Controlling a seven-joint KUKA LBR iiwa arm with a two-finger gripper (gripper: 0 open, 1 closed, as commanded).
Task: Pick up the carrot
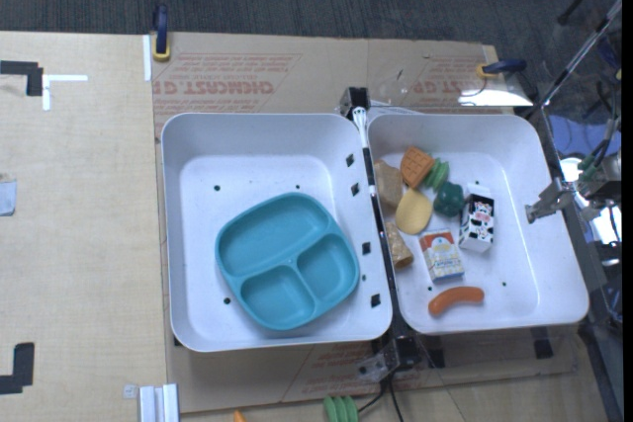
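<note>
The carrot (423, 169) lies near the right bin's (554, 296) far left corner, among other toy food, untouched. No grasp has begun; whether the claw is spread or pressed together cannot be told. Next: descend over it.

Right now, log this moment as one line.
carrot: right bin, far end, beside waffle | teal tray: left bin | carrot not grasped
</note>
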